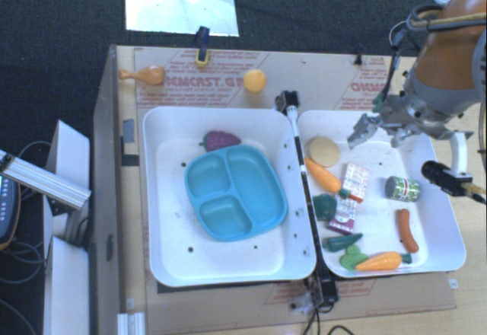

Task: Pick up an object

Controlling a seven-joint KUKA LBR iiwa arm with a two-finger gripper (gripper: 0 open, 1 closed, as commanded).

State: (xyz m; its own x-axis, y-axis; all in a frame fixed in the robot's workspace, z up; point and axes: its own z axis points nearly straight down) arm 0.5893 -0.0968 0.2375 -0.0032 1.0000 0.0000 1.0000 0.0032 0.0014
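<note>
At frame centre-left you see the blue divided tray (234,193) in the left bin (171,265). Right of it, the right bin (449,238) holds a round bun (324,151), carrots and a small can (402,189). Above its upper edge the gripper (384,130) hovers, fingers spread open, gripping nothing.

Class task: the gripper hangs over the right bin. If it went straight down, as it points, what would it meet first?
Probably bare floor of the right bin, beside the round tan piece; the gripper seems clear of it, though depth is uncertain.
</note>
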